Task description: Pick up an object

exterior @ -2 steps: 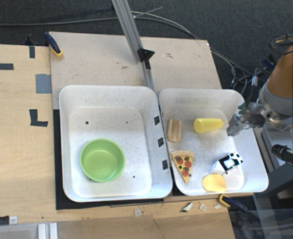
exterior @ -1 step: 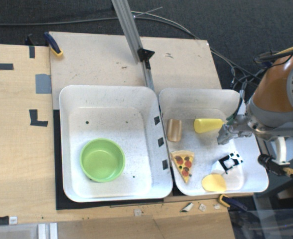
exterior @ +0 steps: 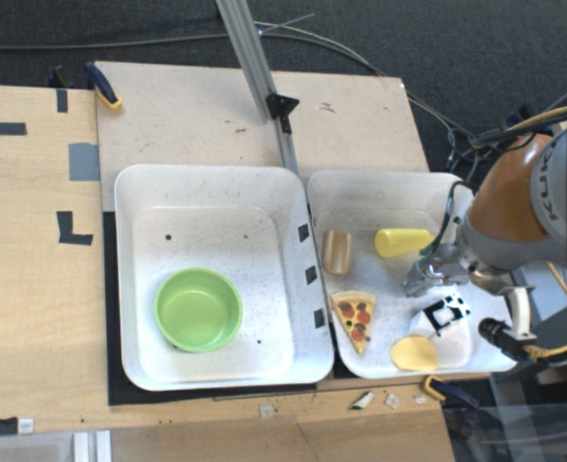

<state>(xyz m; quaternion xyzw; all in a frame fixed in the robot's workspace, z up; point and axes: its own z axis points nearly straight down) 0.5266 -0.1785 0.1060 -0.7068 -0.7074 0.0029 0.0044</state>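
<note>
Flat yellow disc (exterior: 415, 353) beside triangular pizza slice (exterior: 354, 320); metallic gripper (exterior: 424, 275), grip state unclear.

We see a pale wooden bench (exterior: 33, 287) across the frame. Two shallow white bins sit on it side by side: the left bin (exterior: 134, 200) at centre, the right bin (exterior: 360, 186) touching it, centre right.
</note>
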